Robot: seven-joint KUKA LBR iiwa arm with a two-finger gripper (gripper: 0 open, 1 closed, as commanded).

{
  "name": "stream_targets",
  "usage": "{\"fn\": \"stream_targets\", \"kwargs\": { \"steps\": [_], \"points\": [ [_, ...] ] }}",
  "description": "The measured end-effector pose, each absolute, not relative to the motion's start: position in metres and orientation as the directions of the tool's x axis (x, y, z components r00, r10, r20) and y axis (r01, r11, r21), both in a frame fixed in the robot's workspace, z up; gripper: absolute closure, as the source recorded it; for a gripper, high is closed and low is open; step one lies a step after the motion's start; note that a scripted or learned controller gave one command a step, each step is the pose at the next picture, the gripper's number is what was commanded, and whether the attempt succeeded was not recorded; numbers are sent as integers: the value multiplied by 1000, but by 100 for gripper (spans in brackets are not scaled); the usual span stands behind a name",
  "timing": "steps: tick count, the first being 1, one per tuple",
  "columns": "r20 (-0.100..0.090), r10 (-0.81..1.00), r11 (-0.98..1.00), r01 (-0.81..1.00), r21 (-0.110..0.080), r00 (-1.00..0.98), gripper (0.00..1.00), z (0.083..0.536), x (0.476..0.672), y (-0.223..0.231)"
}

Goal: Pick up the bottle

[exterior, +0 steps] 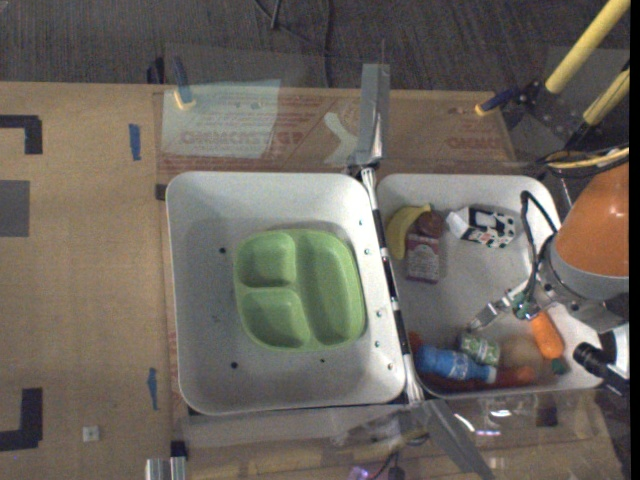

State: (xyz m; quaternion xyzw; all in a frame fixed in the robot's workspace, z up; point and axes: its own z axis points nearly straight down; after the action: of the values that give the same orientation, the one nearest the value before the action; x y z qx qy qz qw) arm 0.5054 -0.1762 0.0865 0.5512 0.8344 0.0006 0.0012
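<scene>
A dark red-brown bottle [424, 248] with a reddish label lies in the right bin [455, 286], touching a yellow banana [403, 228] at the bin's back left. A blue bottle [452, 364] lies on its side along the front wall. My gripper [500, 311] hangs low over the bin's right half, below the orange wrist band [598, 236]. It is just above and behind a small green-labelled item [481, 348]. It is apart from both bottles, and I see nothing in its grasp.
The left bin [200, 218] holds a green divided plate [298, 288]. The right bin also holds a white-and-black packet [489, 226], an orange carrot-like piece [547, 336], a tan lump [520, 353] and a red piece [512, 376]. Yellow poles [590, 38] stand at back right.
</scene>
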Motion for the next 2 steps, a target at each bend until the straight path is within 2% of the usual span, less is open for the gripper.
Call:
{"fn": "stream_targets", "kwargs": {
  "steps": [1, 2],
  "points": [
    [-2, 923, 386, 922, 7, -386, 100, 97, 506, -179],
    [-4, 719, 695, 719, 3, -695, 100, 163, 523, -180]
  ]
}}
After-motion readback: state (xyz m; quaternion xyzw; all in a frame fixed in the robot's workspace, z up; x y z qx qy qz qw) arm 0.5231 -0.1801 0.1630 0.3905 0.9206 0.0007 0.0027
